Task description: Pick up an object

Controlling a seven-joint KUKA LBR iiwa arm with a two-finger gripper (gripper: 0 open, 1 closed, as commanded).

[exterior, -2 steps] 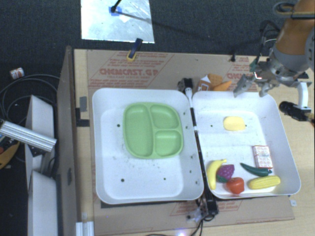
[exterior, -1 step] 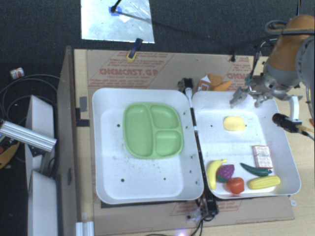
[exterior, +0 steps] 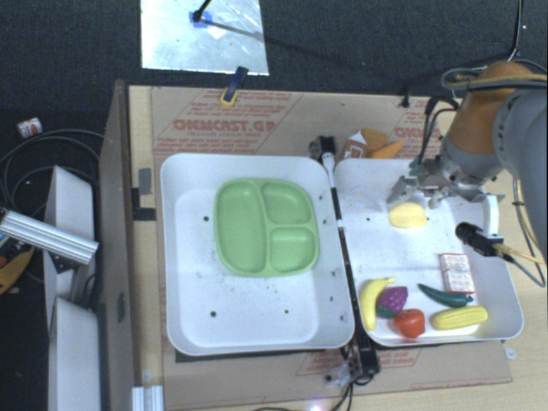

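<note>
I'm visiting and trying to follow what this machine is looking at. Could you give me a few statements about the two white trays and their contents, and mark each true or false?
1. The green divided plate lies in the left bin. True.
2. The banana lies on the green plate. False: it is in the right bin, near its front edge.
3. The gripper is over the right bin, just above the pale yellow lemon-like object. True.
4. The corn cob sits in the left bin. False: it is in the right bin, near the tomato.
</note>
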